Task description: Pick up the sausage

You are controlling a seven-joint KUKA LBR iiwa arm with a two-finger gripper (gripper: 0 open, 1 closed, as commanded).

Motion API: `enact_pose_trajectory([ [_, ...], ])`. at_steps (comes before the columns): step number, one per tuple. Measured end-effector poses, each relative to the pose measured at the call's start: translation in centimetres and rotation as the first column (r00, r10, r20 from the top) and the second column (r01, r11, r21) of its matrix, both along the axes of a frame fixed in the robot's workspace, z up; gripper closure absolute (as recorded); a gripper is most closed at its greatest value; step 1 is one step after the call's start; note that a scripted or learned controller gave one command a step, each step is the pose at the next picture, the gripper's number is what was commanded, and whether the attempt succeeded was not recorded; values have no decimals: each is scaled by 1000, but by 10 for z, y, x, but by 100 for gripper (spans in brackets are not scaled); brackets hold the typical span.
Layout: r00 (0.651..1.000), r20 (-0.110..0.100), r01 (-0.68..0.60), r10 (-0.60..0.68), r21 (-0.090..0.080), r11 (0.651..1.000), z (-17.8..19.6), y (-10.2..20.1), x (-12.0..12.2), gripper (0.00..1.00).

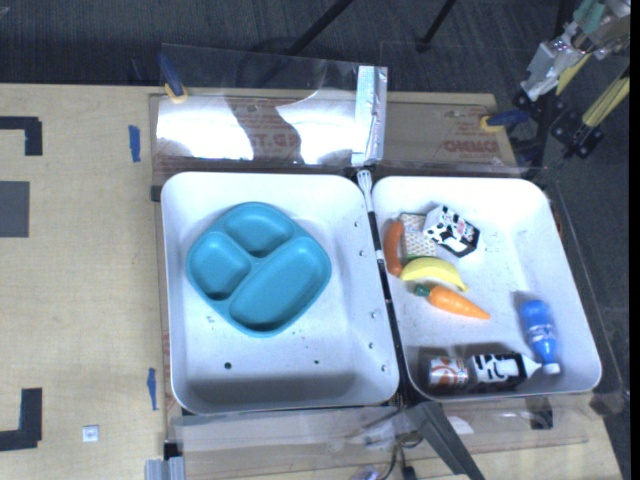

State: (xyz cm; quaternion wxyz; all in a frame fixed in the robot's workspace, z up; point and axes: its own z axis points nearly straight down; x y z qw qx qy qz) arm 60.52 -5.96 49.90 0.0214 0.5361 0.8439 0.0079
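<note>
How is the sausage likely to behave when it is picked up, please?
The sausage looks smooth and rounded, so it may slip or roll. It lies along the right bin's wall, beside the banana, so a grasp could nudge both.

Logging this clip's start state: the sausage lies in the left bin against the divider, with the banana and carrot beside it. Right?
Not quite. The camera view shows the sausage in the right bin, against the divider, with the banana and carrot beside it. The left bin holds the blue plate.
</note>
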Motion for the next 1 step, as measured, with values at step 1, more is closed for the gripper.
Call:
enact_pose_trajectory([
  [1, 1000, 7, -2, 2, -2, 1000, 12, 0, 1, 100],
])
